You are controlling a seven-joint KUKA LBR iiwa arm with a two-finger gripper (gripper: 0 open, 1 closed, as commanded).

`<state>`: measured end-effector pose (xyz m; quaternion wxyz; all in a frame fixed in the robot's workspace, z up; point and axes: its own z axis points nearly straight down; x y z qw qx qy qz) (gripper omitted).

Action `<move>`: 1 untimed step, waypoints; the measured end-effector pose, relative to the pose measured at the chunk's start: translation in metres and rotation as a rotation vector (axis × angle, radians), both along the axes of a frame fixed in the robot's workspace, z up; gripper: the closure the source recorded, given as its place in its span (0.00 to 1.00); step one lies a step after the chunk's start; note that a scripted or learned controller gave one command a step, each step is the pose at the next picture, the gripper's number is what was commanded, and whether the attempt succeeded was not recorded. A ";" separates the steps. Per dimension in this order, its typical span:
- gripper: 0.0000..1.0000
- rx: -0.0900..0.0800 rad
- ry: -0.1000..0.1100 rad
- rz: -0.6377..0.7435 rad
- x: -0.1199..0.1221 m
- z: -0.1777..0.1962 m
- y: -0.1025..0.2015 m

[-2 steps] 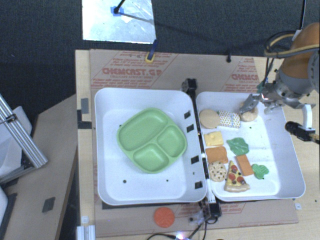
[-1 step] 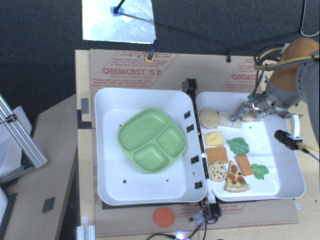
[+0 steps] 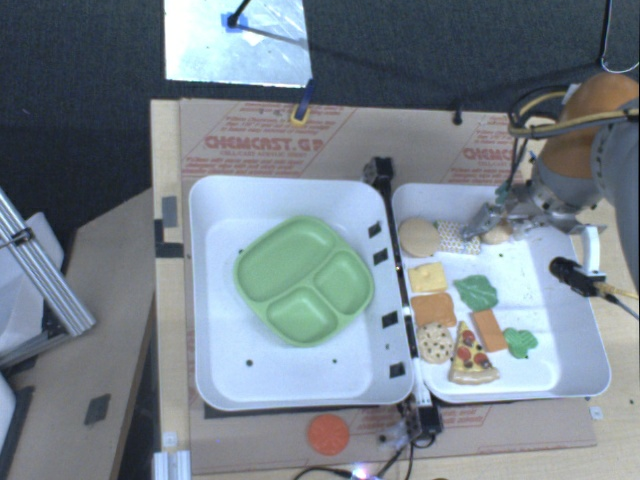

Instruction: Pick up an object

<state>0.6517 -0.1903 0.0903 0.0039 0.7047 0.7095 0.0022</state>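
The gripper [image 3: 487, 226] sits low at the back of the right bin [image 3: 575, 363], just beside a pale round piece [image 3: 495, 235], and whether it holds it I cannot tell; toy food lies near: a tan bun [image 3: 419, 235], cheese square [image 3: 428, 276], pizza slice [image 3: 470, 356]; the left bin [image 3: 215, 268] carries a green divided plate [image 3: 304, 280].

One fixed camera looks down at a slant from the near side, seemingly fairly high, on the counter [image 3: 250, 133] and both bins [image 3: 210, 368].
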 end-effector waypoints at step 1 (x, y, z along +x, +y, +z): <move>1.00 0.001 -0.006 0.002 0.002 0.013 0.001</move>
